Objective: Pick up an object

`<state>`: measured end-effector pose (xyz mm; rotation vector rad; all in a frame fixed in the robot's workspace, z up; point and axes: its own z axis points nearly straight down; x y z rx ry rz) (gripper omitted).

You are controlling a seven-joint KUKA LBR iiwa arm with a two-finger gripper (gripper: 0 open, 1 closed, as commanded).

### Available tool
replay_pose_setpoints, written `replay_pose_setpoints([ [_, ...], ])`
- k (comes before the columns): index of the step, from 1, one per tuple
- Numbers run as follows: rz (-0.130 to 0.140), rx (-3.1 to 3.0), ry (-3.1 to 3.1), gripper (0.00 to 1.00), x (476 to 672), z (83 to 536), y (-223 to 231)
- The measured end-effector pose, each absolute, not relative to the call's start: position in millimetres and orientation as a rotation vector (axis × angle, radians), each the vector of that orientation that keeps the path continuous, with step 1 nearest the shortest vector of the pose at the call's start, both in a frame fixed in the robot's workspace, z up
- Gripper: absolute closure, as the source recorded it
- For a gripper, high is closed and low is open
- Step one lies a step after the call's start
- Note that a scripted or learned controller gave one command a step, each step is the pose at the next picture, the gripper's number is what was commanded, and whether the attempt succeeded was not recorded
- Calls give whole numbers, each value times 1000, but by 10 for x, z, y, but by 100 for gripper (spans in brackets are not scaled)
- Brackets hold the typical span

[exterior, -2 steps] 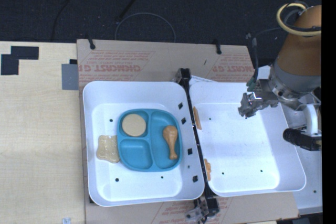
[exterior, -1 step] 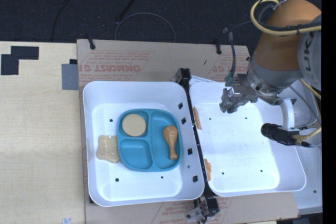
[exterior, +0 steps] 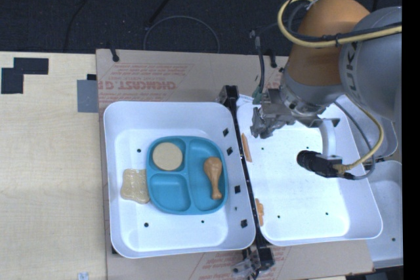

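Two bins: white and shallow, side by side on a sheet of printed cardboard [exterior: 164, 79], with the left bin [exterior: 177, 234] at mid-frame and the right bin [exterior: 315, 213] toward the right.
Black strip [exterior: 237, 160]: runs top to bottom between the two bins where their rims meet.
Arm [exterior: 380, 62]: reaches in from the right edge, grey with the orange band bulging at upper right, bent over the right bin.
Gripper [exterior: 261, 128]: low at the upper left corner of the right bin, just beside the black strip, over bare white floor.
Grip state: cannot tell, because the tip is a dark tangle from this angle.
Blue tray [exterior: 172, 197]: a divided tray sitting in the middle of the left bin.
Round biscuit [exterior: 167, 156]: tan, lying flat in the tray's upper left compartment.
Drumstick [exterior: 214, 175]: in the tray's right-hand compartment, lying lengthwise, fat end toward the top of the frame and thin end toward the bottom.
Pale slab [exterior: 134, 185]: toast-like, on the bin floor at the tray's left side, right against its edge.
Where the pickable things sit: all three are in the left bin, across the black strip and well apart from the gripper.
Orange slivers: two small ones along the right bin's left wall — one [exterior: 246, 147] just below the gripper, one [exterior: 259, 210] near the lower corner. They are too small to identify.
Bench [exterior: 46, 174]: pale wood fills the left of the frame, with a grey square [exterior: 86, 95] and a black stepped shape [exterior: 23, 72] at upper left.
Top of the frame: a dark floor with loose cables [exterior: 180, 33].
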<state>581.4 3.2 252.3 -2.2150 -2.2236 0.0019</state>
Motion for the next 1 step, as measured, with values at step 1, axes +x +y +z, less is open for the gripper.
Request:
replay_pose_setpoints([
  [1, 6, -2215, -2222, 100, 5784, 2342, 532],
])
